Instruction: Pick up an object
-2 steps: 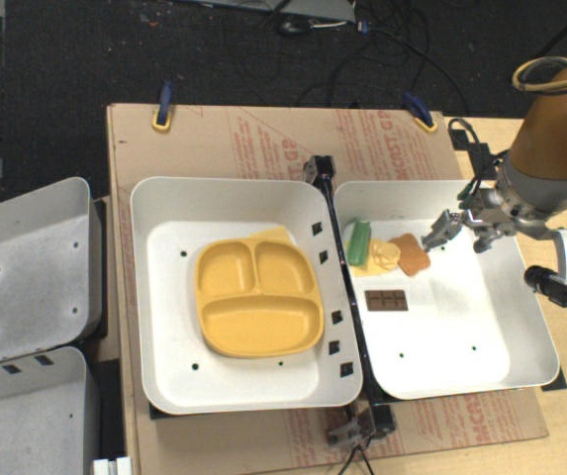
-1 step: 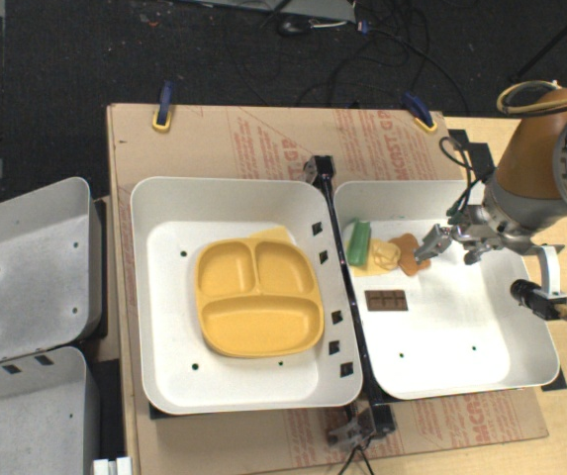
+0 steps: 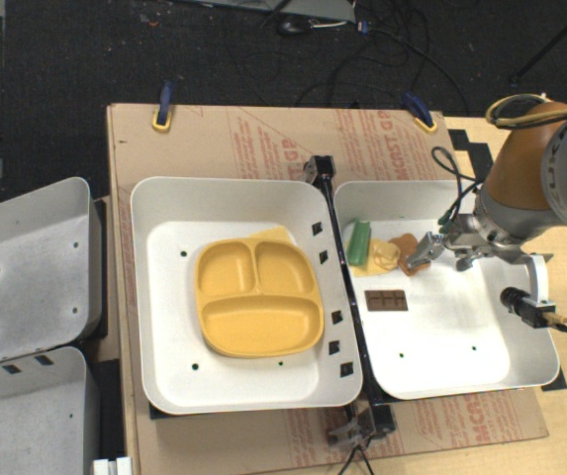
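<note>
Hand (image 3: 424, 254) sits low in right bin (image 3: 461, 359), right-centre of frame, fingers apart, nothing held, tip beside orange piece (image 3: 405, 242). Green block (image 3: 360, 242) and yellowish piece (image 3: 384, 255) crowd it; closing risks nudging the cluster or grabbing two.

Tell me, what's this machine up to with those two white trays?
A robot arm is reaching into the right bin, trying to pick something up. Its gripper is low beside a cluster of small items: a green object, a yellow piece and an orange-brown one. A brown chocolate-like bar lies nearby. The left bin holds a yellow divided plate.
</note>
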Motion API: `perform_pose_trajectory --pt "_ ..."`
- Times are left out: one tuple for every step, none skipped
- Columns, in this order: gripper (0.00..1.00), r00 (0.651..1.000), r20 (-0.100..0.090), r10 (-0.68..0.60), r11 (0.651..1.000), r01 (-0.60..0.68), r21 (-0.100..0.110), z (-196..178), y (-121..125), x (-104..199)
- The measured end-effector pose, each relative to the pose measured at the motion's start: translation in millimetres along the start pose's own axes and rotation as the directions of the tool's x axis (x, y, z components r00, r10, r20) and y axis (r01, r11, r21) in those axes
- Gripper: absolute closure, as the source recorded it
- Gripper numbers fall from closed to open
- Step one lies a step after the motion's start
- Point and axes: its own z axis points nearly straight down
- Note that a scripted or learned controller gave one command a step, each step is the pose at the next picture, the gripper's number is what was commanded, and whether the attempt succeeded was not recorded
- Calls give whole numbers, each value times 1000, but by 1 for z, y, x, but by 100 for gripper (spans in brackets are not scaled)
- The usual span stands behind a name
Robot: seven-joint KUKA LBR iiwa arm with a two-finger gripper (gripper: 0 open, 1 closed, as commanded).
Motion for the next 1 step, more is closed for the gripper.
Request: perform_pose_trajectory --pt "100 1000 1 0 1000 0 -4 -12 1 0"
